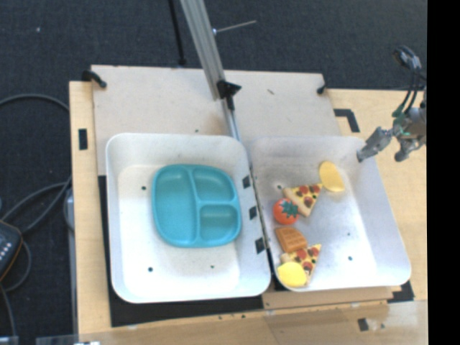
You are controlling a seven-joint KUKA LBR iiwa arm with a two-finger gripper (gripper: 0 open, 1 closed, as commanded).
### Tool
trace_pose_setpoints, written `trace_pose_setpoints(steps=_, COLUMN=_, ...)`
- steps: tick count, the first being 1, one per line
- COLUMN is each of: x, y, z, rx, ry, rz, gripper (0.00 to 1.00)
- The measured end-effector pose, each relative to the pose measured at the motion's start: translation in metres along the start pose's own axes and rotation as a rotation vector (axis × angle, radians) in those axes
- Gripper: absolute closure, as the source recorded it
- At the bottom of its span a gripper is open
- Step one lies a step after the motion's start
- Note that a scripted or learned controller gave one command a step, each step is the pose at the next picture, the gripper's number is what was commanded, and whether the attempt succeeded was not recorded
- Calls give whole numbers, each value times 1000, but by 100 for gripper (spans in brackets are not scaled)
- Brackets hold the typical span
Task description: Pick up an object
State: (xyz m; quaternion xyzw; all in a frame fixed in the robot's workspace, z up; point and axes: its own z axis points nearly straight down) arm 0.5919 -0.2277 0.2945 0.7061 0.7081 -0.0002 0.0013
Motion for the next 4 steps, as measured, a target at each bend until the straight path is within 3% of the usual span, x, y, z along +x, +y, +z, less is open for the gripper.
trace_pose_setpoints(steps=1, x=0, y=0, z=0, rx=0, ry=0, rz=-1, gripper=0)
trace_pose_setpoints(steps=2, x=1, y=-2, z=42, rx=4, ry=1, rz=2, gripper=0)
trace_pose_setpoints(steps=4, x=2, y=-9, z=169, rx=7, ry=2, rz=3, gripper=0)
